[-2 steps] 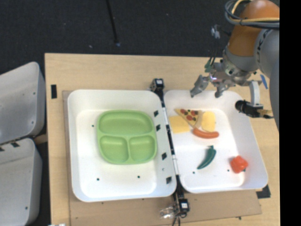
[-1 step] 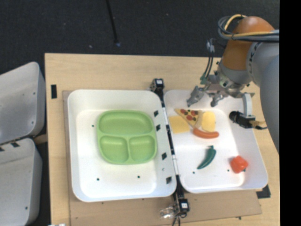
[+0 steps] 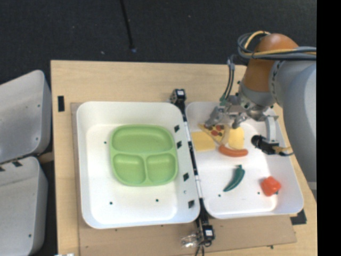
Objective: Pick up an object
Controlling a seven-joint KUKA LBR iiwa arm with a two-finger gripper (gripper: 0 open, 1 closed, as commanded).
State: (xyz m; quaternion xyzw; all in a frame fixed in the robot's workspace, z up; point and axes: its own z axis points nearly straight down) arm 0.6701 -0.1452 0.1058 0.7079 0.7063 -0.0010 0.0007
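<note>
Two bins: a left bin (image 3: 90, 196) and a right bin (image 3: 250, 207) sit side by side on the counter (image 3: 122, 79), touching along their inner walls.
Left bin contents: one green divided plate (image 3: 143, 154), lying flat near the middle, well apart from the arm's reach at present.
Right bin contents: a flat yellow slab (image 3: 202, 141), a small red-dotted piece (image 3: 214, 130), a yellow lump (image 3: 236, 138), an orange sausage (image 3: 233, 152), a green chilli (image 3: 234, 178) and a red piece (image 3: 270, 185).
Crowding: the slab, dotted piece, lump and sausage are bunched at the far left of the right bin, touching or just beside one another. The chilli and red piece lie apart nearer the front.
Arm: the grey arm (image 3: 298, 89) reaches in from the right, wrist tilted down toward the bunch.
Claw position: the claw (image 3: 226, 117) is low over the far end of the right bin, just above the dotted piece and the yellow lump.
Claw state: cannot tell how far open it is; nothing is seen held in it.
Likely target: judged to be the dotted piece or the yellow lump, being nearest.
Risk: close neighbours may be nudged, or two things caught together.
Progress: judged early; no object is lifted yet.
</note>
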